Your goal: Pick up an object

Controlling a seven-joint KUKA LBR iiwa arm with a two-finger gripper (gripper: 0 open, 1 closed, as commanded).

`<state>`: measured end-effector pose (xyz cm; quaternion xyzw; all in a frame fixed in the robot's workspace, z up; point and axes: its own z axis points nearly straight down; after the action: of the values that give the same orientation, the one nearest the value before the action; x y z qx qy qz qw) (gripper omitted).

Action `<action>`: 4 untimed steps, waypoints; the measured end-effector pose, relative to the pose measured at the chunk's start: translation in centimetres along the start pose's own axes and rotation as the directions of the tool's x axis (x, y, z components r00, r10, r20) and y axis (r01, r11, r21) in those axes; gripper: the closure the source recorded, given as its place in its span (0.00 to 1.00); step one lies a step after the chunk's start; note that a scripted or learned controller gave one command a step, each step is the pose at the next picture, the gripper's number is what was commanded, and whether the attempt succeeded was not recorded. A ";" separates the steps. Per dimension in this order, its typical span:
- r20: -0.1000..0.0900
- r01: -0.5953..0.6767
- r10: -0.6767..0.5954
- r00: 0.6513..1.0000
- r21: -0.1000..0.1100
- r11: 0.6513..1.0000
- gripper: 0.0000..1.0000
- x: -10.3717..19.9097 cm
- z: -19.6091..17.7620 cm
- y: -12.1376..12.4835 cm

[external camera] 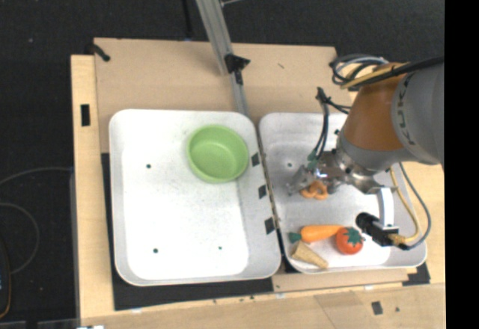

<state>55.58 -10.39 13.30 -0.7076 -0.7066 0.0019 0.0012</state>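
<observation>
- The bench (150, 73) is a pale wooden board on a dark floor, and it carries both bins side by side.
- The left bin (135, 193) is shallow, white and the wider of the two. It holds one thing, in its upper right part.
- The right bin (288, 140) is also white and shallow, and it touches the left bin along a shared edge. Its contents lie in its middle and lower part.
- The arm (378, 122) is grey with an orange band. It reaches in from the right and hangs over the right bin's upper right part.
- A slanted metal pole (209, 6) runs from the top of the view down to the gap between the bins.
- A green bowl (218, 153) sits upright in the left bin, near the shared edge.
- A carrot (322, 232) lies on its side low in the right bin, with its green end pointing left.
- A red tomato (349, 240) sits just beside the carrot's right end.
- A tan wedge (309, 255) lies just below the carrot, by the bin's lower rim.
- The gripper (308, 176) is low over the middle of the right bin. Whether it is released or clenched cannot be told.
- A small orange object (316, 191) lies in the middle of the right bin, right at the gripper's tip and well apart from the carrot. It is too small to name, and whether it is grasped cannot be told.
</observation>
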 end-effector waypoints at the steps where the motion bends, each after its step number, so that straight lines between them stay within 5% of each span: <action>1: 0.000 -0.006 0.006 1.000 -0.009 1.000 1.00 -0.1 -1.4 0.2; 2: 0.001 -0.004 0.004 1.000 -0.012 1.000 1.00 -1.3 -6.8 0.7; 3: 0.000 -0.003 0.003 1.000 -0.007 1.000 1.00 -1.4 -7.9 0.7; 4: -0.002 0.009 -0.009 1.000 -0.005 1.000 1.00 3.8 -7.4 1.8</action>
<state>57.38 -6.56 20.67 -0.7046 -0.7096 -0.0006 0.0003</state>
